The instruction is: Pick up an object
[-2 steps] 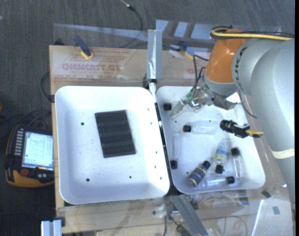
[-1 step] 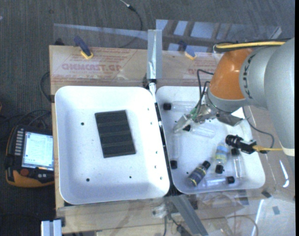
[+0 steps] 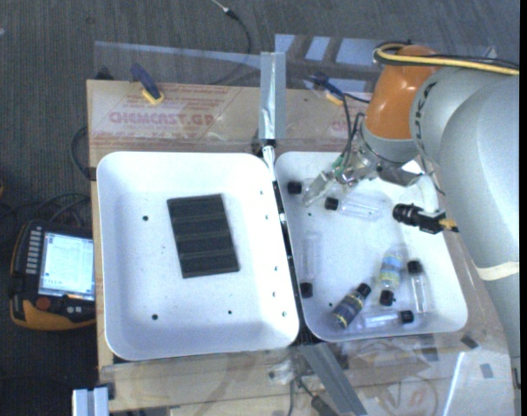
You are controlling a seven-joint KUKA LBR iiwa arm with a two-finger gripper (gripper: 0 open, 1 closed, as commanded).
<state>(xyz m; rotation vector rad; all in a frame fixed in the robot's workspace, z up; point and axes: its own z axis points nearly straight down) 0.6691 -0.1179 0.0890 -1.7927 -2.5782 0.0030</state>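
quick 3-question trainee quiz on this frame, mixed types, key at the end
1. True or false: the black ridged pad lies in the right bin.
2. Which bin is the gripper over? A) left B) right
3. Fill in: the dark brown vial lies near the right bin's ____ edge.

Key: 1 false, it lies in the left bin. 2 B. 3 front.

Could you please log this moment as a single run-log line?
arm: over right bin | hand: low at bin's far end | vials: loose in right bin | dark pad: left bin | pick: not seen
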